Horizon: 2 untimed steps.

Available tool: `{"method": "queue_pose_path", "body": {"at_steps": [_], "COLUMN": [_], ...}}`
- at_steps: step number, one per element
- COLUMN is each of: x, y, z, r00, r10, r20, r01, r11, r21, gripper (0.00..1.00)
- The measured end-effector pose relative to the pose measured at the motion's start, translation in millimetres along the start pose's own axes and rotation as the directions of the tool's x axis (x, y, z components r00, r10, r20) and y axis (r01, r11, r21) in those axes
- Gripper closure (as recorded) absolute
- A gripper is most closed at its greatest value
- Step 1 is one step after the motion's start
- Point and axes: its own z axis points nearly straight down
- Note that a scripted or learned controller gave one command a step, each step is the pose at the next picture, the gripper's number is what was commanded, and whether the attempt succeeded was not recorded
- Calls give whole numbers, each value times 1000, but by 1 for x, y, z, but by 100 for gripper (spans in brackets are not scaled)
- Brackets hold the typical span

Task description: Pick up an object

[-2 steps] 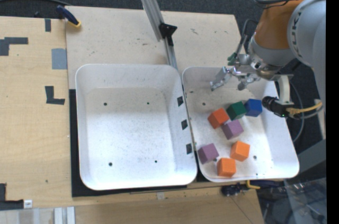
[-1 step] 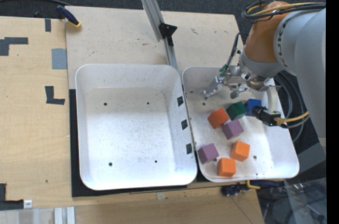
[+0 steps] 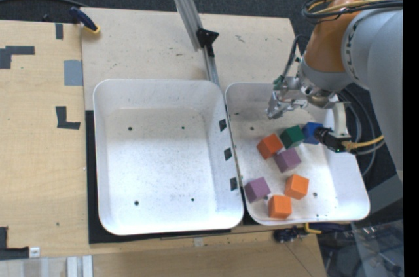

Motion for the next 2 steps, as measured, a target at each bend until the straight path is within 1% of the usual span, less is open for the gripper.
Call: {"method": "queue_pose_path", "body": {"at_steps": [1, 2], "x": [-6, -16], "y": [-4, 0], "z": [-46, -101], "r00": [1000, 1000], "r10": [3, 1], "r20": [0, 1], "r01": [-3, -1], "r11": [1000, 1000], "r21": [-5, -7], "gripper": [100, 100]}}
